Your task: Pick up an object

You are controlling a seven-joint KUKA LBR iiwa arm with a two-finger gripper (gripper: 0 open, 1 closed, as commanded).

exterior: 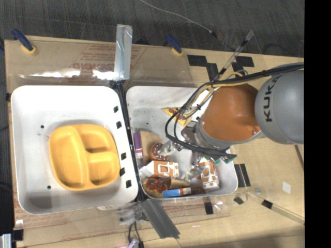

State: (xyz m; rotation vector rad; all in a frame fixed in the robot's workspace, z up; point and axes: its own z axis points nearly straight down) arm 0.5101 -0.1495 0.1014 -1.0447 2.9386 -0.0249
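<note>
Two shallow white bins side by side on worktop (269, 190). Yellow divided plastic tray (83, 155) centred in left bin (26, 102). Metal claw (182, 158) low in right bin (142, 99), spread apart, clamping nothing. Orange-and-white printed cartons (165, 168), at seven o'clock from claw, beside dark bottle (138, 143).

I see a yellow divided tray (83, 156) lying flat in the left white bin (26, 107). The surface (269, 226) is tan, with black tape marks (207, 63) near the far edge. Two blue clamps (23, 40) grip that far edge, and a strip of silver tape (123, 53) runs between the bins.
</note>
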